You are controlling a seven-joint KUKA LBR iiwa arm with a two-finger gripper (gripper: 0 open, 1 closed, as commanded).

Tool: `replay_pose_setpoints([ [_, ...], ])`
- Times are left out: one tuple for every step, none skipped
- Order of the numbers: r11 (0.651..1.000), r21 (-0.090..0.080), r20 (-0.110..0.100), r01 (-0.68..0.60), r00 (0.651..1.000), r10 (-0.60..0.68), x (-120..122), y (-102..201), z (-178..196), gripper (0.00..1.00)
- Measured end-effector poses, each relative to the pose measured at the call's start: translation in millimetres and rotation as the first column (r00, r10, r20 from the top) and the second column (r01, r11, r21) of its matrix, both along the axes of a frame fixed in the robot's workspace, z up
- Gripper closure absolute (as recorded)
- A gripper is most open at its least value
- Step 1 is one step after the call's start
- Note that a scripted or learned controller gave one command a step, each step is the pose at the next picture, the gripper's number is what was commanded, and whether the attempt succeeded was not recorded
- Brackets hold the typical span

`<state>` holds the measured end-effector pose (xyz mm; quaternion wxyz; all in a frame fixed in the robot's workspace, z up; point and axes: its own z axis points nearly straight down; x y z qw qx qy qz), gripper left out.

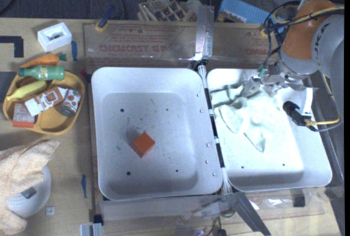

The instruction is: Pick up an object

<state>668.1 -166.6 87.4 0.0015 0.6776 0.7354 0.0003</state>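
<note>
An orange cube (pixel 143 144) lies on the floor of the left bin (pixel 109 87), a little left of its middle. A crumpled pale cloth (pixel 249 120) lies in the right bin (pixel 311 169). My gripper (pixel 223 96) hangs over the upper left corner of the right bin, near the wall between the bins, with its fingers pointing left. The fingers stand open, with nothing between them. The cloth's top edge lies just below and to the right of the fingertips. The cube is far off to the lower left.
A yellow bowl (pixel 54 122) with toy food and packets stands left of the bins, and a beige cloth (pixel 22 174) lies below it. A small white box (pixel 54 36) sits at the back left. The arm's cables (pixel 298 114) hang over the right bin's right side.
</note>
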Motion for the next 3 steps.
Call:
replay_pose_setpoints([
  [1.0,-0.002,0.003,-0.028,1.0,0.028,-19.1,-37.4,68.0,0.0],
  [0.953,-0.002,0.0,-0.303,0.953,0.303,0.0,17.2,1.6,0.0],
  [0.964,0.004,0.001,-0.264,0.964,0.264,1.2,3.1,0.9,0.0],
])
